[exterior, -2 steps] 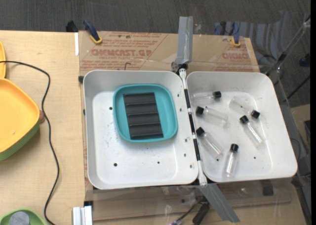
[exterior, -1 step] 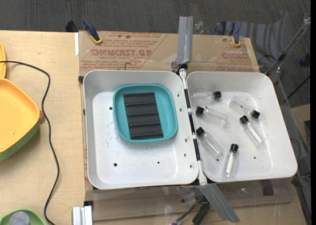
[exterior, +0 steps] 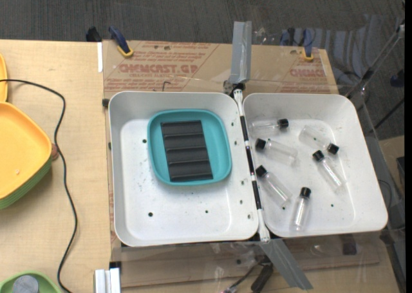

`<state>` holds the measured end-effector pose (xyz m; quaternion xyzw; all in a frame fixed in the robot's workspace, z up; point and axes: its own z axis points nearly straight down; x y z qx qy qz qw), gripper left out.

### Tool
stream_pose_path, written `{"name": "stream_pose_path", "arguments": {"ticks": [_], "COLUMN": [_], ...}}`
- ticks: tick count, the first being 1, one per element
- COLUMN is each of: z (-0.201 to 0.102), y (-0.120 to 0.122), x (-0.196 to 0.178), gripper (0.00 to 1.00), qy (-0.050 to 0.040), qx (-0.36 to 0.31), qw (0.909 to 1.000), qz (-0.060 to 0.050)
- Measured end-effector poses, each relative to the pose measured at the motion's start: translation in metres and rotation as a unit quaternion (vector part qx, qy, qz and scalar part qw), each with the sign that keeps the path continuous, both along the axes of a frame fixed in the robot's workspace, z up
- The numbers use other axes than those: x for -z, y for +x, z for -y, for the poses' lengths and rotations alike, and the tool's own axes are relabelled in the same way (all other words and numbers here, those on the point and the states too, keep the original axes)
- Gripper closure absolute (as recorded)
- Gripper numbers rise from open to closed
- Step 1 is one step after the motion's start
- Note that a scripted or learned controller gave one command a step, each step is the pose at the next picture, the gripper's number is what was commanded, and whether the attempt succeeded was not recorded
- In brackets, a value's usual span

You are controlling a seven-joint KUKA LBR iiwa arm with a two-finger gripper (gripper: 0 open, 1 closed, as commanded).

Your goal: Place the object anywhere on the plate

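A teal square plate [exterior: 221, 150] with a dark ribbed insert lies in the left white bin [exterior: 129, 176], toward its upper middle. In the right white bin [exterior: 360, 156] lie several clear vials with black caps. One vial [exterior: 302, 206] lies near the front, another [exterior: 273, 183] beside the divider, one [exterior: 275, 149] at the upper left, and one [exterior: 327, 167] toward the right.
A yellow dish [exterior: 19, 153] stacked on a green one sits at the left edge of the bench. A black cable [exterior: 64, 176] runs down the wooden surface beside the left bin. Cardboard [exterior: 167, 66] lies behind the bins, held by clamps.
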<state>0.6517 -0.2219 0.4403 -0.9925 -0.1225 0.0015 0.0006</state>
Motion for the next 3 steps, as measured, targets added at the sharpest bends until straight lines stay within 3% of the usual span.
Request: {"name": "stream_pose_path", "arguments": {"ticks": [3], "z": [0.0007], "y": [-0.0012], "x": [0.0001], "gripper": [0.0], "qy": [0.0004], "qx": [0.022], "qw": [0.9998], "qz": [0.0]}}
